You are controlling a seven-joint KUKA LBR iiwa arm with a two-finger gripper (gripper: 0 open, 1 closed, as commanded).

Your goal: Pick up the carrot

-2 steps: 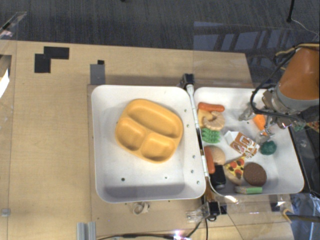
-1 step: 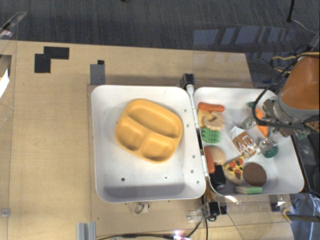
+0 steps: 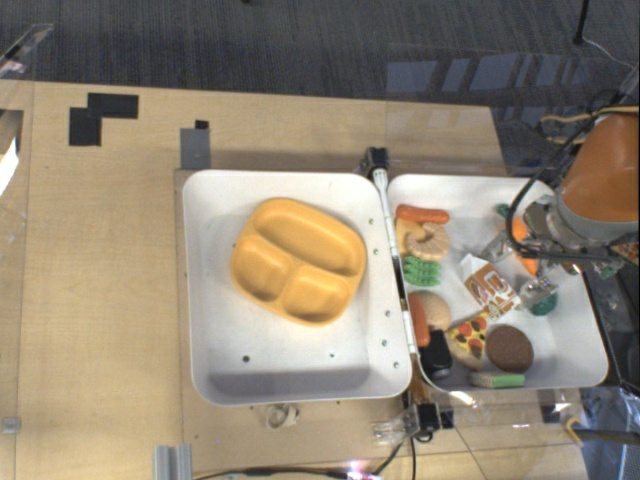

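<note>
Carrot (image 3: 423,215) lies flat at the top-left corner of the right bin (image 3: 590,368), just above a pale food piece (image 3: 424,241), untouched. Arm (image 3: 600,173) reaches in from the right and sits over the right side of that bin, well apart from the carrot. Gripper (image 3: 532,280) hangs below the orange band near a small patterned packet (image 3: 492,290) and a green bit (image 3: 543,305); can't tell if the fingers are clenched or released, too small and blurred. Nothing seen between them. Left bin (image 3: 210,368) holds a yellow tray (image 3: 298,259). Other clutter low in the right bin: brown round cookie (image 3: 509,347), pizza slice (image 3: 468,338). Judgement: task barely begun, no grasp made. Left to do: move across to the carrot, line up with it, descend, close, lift
</note>
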